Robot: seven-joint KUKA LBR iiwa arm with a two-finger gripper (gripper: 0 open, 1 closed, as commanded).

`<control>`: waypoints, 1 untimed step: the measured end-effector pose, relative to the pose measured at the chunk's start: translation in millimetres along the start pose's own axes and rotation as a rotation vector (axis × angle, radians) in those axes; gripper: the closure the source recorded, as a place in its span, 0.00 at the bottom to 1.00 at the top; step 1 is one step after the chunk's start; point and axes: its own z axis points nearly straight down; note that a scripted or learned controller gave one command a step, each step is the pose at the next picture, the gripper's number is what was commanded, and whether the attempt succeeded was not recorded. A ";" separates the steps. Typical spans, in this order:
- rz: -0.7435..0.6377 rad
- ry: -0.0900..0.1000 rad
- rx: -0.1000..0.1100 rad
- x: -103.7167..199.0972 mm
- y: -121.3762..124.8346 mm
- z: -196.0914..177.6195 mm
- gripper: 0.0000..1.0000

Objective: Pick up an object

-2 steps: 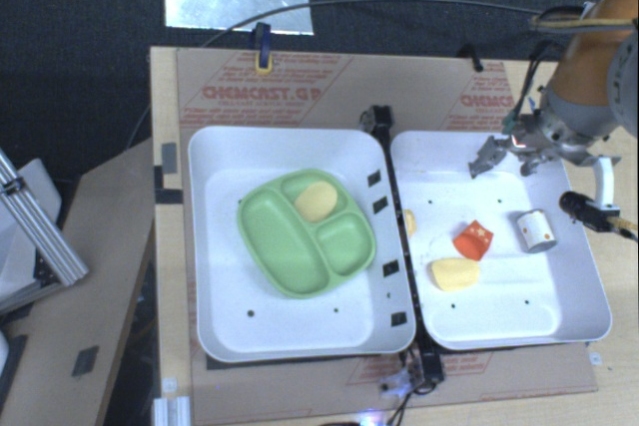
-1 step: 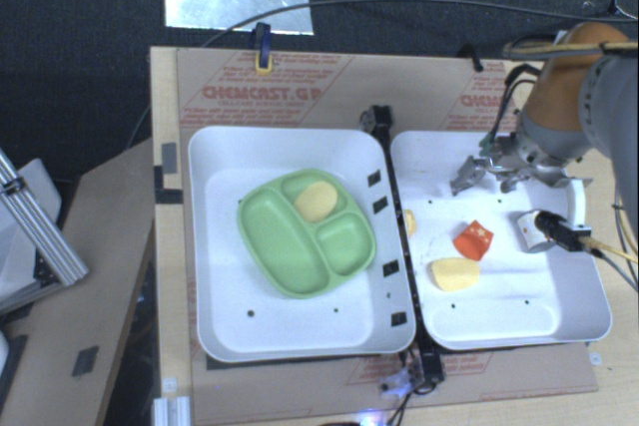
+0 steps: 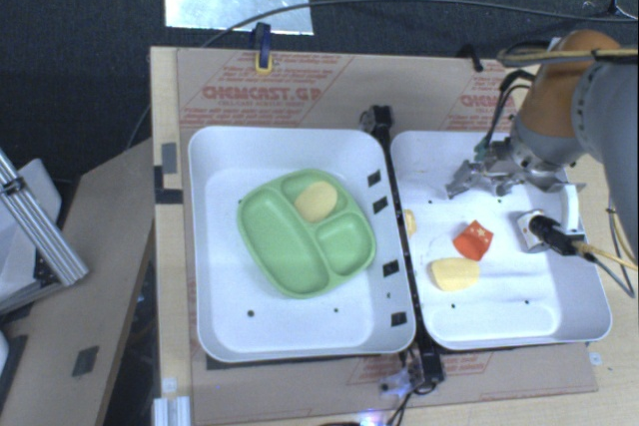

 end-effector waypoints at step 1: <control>-0.002 -0.001 -0.005 0.0 1.5 -12.3 1.00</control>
